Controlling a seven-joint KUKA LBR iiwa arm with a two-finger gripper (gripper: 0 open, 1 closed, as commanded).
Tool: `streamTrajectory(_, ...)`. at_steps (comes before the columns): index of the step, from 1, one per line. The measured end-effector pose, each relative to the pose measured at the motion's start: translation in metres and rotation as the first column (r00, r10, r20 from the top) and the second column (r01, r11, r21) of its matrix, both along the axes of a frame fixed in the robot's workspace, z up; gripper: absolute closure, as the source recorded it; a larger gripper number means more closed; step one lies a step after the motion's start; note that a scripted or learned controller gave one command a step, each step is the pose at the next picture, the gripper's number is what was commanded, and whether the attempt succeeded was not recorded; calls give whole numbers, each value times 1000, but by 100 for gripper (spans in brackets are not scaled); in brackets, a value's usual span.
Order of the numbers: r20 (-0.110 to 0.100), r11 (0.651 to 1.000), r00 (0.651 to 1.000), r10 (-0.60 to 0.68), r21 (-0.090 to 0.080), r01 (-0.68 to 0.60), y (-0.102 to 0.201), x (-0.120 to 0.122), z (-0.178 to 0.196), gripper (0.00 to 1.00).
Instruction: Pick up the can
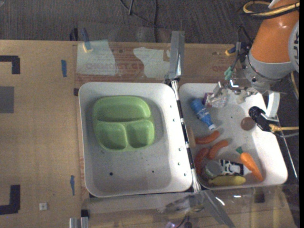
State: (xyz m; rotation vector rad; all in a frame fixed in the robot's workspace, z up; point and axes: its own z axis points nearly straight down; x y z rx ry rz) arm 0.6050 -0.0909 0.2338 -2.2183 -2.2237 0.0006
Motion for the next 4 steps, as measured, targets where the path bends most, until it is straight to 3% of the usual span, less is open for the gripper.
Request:
streamTrajectory(1,5,1000,1000,8,-1,-8,-23,16,-148,0)
streamTrajectory(2,-35,996,995,91,15,-90,-50,56,-149,0)
streamTrajectory(3,2,958,958,287,0,-287,-52,15,-148,0)
streamTrajectory(4,-18,972,971,237,10,-237,-95,42,-150,0)
